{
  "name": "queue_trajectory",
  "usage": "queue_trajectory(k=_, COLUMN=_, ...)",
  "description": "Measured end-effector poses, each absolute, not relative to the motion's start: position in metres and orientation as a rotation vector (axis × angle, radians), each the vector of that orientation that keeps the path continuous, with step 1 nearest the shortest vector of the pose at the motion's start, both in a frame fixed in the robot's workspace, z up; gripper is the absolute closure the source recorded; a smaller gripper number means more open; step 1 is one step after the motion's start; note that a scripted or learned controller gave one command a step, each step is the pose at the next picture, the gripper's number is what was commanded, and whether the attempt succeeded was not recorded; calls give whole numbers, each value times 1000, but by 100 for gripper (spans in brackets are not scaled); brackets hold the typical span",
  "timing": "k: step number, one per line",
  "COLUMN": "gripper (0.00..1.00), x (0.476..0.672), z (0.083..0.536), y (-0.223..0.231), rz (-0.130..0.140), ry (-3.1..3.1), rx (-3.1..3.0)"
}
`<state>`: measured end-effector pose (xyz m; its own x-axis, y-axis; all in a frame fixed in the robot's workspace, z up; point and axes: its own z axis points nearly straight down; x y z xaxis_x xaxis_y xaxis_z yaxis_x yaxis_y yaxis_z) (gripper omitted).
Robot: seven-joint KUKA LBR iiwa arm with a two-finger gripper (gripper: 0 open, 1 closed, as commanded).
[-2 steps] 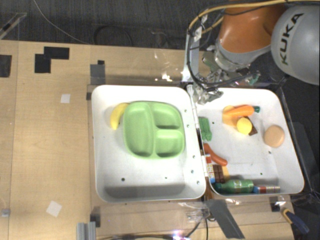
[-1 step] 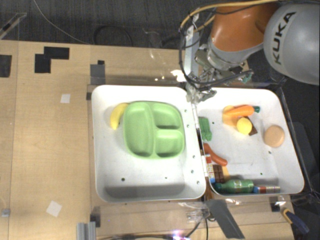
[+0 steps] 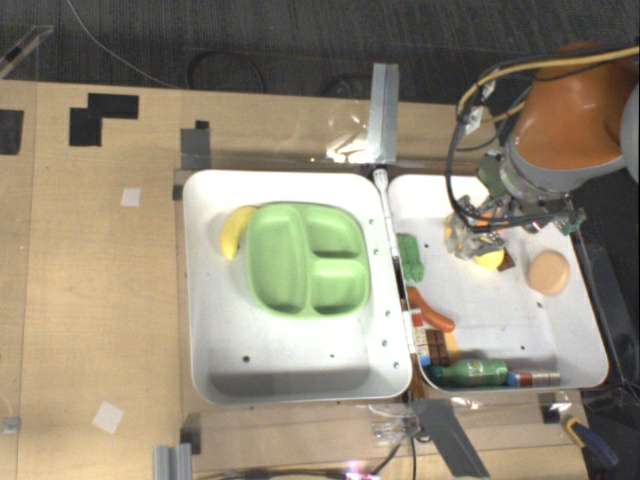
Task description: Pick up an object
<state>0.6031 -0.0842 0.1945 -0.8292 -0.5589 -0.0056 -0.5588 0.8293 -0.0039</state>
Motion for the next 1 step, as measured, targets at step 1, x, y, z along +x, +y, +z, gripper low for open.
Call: queue_trajectory(k=1, gripper=100, x=641, z=185, y=-45, rz=2, ry=3075, rx=-603)
